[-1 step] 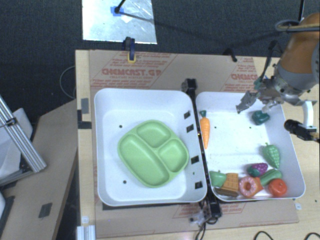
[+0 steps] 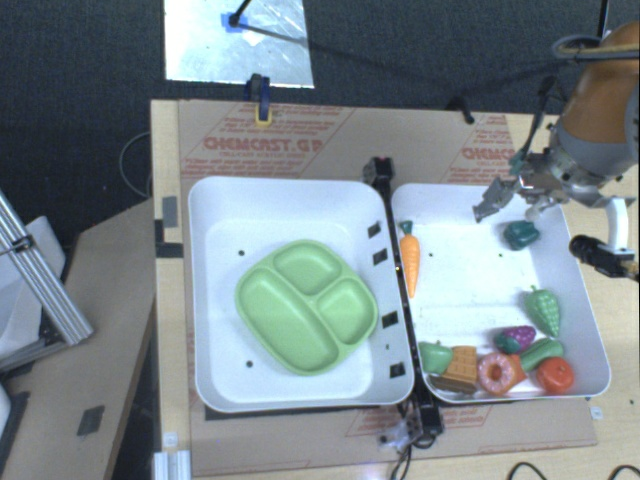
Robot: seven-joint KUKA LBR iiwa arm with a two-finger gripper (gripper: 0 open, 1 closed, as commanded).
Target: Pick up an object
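My gripper hangs over the far right corner of the right bin. Its two fingers are spread apart and open, with nothing between them. Just below the fingertips a small teal object lies on the bin floor, apart from the fingers. An orange carrot lies along the bin's left wall. Near the front edge are a pink donut, a red tomato, a purple piece and a tan biscuit. A green leafy piece lies by the right wall.
The left bin holds a green divided plate. A black divider with clips runs between the bins. A green pepper sits at the right bin's front left. A shiny sheet lies beyond the bench.
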